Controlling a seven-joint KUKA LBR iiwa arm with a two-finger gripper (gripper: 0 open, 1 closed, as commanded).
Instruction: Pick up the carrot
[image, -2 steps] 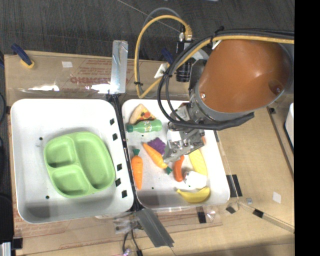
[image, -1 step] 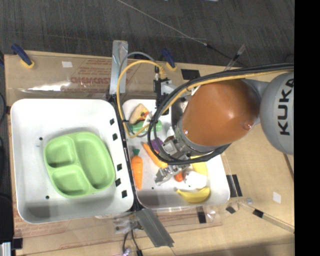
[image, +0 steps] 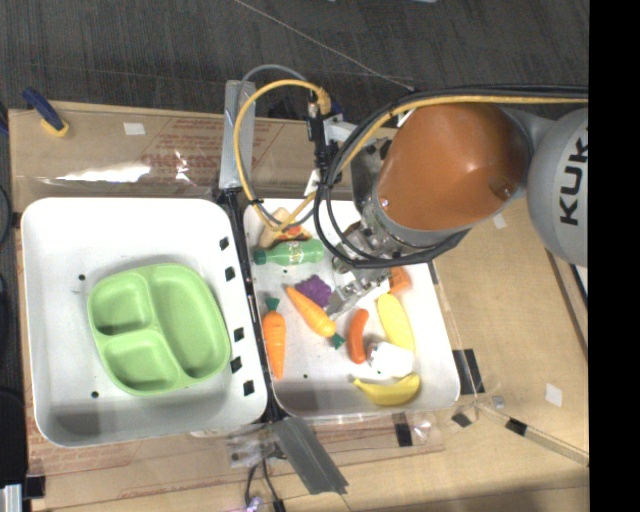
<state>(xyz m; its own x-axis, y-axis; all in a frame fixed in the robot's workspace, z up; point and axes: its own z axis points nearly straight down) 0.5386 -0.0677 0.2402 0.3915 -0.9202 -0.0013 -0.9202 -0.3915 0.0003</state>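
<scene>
Two orange carrots lie in the right bin. One carrot rests lengthwise beside the bin's left wall, its green top pointing away. The other carrot lies slantwise in the middle, its green end toward the front. My gripper hangs below the big orange wrist band, over the bin's middle, just right of the slanted carrot and beside the purple grapes. Nothing shows as held in it. The wrist hides the bin's far right part.
Around the carrots lie a green bottle, a red pepper, a yellow corn-like piece, a banana and a white item. The left bin holds a green divided plate. Cables loop behind the bins.
</scene>
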